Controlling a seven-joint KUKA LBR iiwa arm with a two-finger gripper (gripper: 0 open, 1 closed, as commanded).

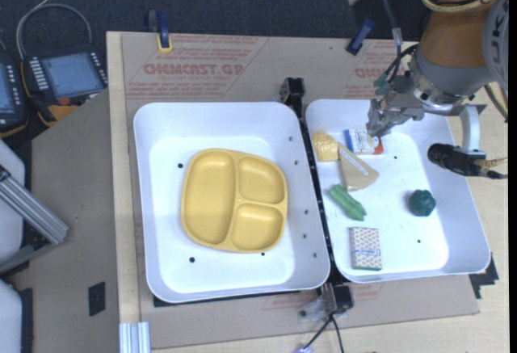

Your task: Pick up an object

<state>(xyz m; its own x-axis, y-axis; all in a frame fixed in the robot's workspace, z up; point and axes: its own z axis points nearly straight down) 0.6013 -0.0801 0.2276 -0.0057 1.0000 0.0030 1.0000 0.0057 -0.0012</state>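
Bench: cardboard-covered bench (242, 60) is carrying two shallow white bins side by side, which is keeping every loose thing inside raised rims.
Left bin: left bin (153, 182) is holding a yellow divided plate (234, 199) at its centre, leaving bare floor open all round it.
Right bin: right bin (452, 238) is holding the small pickable items, most of them crowding the 9 to 11 o'clock side, probably because nothing is sorting them.
Arm: grey arm with its orange band (464, 4) is reaching in from 2 o'clock and hanging over the bin's 12 o'clock end.
Gripper: gripper (380, 129) is sitting low over the small red, white and blue packet (358, 141); whether it is spread or pressed together I cannot tell, and nothing is showing as held.
Tan wedge: tan wedge (355, 174) is lying just below the packet, touching or nearly so.
Box: patterned box (365, 248) is lying alone near 6 o'clock, with open room on every side.
Yellow block: yellow block (325, 147) is pressing near the 10 o'clock wall, leaving little side clearance.
Green pod: green pod (347, 202) is lying at 8 o'clock of the bin.
Teal lump: teal lump (421, 202) is sitting apart at 4 o'clock, easiest to approach in my judgement.
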